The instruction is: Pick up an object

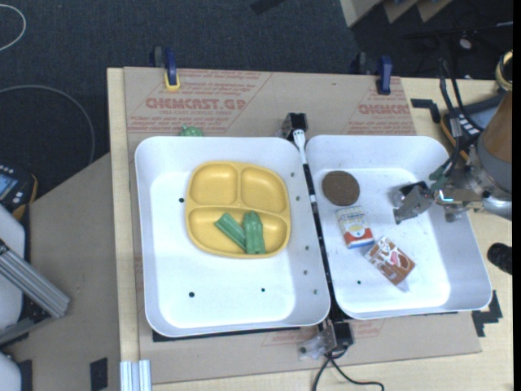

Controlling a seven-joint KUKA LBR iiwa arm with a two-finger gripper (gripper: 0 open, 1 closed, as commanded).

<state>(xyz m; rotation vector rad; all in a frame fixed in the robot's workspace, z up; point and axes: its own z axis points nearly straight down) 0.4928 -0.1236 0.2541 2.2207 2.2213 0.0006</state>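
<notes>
My hand (409, 203) sits at the right of the frame, over the right bin (423, 296), reaching in from the right edge. It is small and dark against the white, and I cannot tell how it stands or whether it has hold of anything. Left of it in the same bin lies a round brown disc (340, 188). Below that is a small white and red packet (355, 227), and just beside that, toward the lower right, a brown and red wrapper (391, 261) lying at a slant. All three lie apart from my hand. In the left bin (220, 300), at the middle of the frame, is a yellow divided plate (238, 208), with two green pieces (242, 232) in its lower compartment. Both bins sit on the counter (130, 218).
</notes>
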